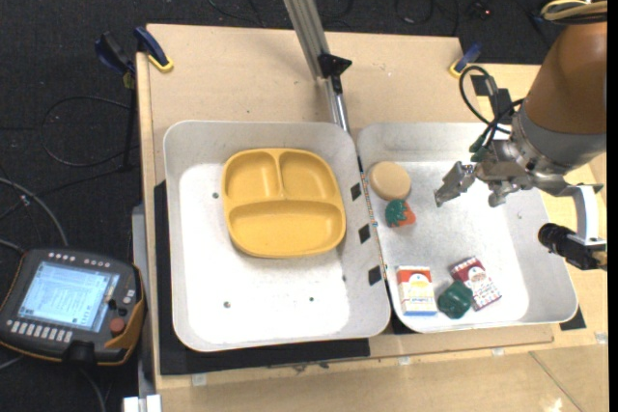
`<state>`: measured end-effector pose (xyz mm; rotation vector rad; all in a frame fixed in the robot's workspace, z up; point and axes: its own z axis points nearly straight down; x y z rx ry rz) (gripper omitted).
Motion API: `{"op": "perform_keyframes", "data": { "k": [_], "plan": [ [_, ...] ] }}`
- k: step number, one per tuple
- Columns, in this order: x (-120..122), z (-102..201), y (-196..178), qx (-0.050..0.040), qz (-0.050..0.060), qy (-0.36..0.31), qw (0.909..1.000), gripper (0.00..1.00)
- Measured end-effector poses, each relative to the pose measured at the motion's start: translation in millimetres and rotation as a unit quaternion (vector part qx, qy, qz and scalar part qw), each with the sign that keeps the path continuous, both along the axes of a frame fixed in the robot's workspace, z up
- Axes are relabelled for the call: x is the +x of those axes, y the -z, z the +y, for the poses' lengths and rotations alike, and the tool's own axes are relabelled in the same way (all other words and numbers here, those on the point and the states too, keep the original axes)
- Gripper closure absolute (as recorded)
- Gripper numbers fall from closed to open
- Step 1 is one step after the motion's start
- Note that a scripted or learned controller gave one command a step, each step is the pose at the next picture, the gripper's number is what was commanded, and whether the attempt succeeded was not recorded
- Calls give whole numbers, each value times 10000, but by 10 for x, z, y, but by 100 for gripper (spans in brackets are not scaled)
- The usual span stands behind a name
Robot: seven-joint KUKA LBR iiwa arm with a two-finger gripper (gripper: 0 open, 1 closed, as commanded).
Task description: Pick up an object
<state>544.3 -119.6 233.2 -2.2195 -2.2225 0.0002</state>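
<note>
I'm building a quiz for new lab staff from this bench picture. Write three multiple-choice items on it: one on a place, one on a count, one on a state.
1. Where does the yellow divided plate lie?
A. left bin
B. right bin
C. bare bench

2. How many objects lie in the right bin?
A. two
B. five
C. eight

3. What do the gripper jaws hold?
A. the plate
B. a box
C. nothing

Answers:
1 A: the plate sits inside the left bin.
2 B: a tan round object, a small green and orange object, a white and red box, a green object and a red packet.
3 C: the jaws stand open above bare bin floor.
</note>
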Motion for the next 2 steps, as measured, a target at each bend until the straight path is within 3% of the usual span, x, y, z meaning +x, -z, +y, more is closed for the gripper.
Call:
{"op": "perform_keyframes", "data": {
  "k": [1, 2],
  "plan": [
    [0, 0, -1, 0, -2, 2, 10000, 0],
    [-107, -6, 549, 1, 26, 10, 10000, 0]
  ]
}}
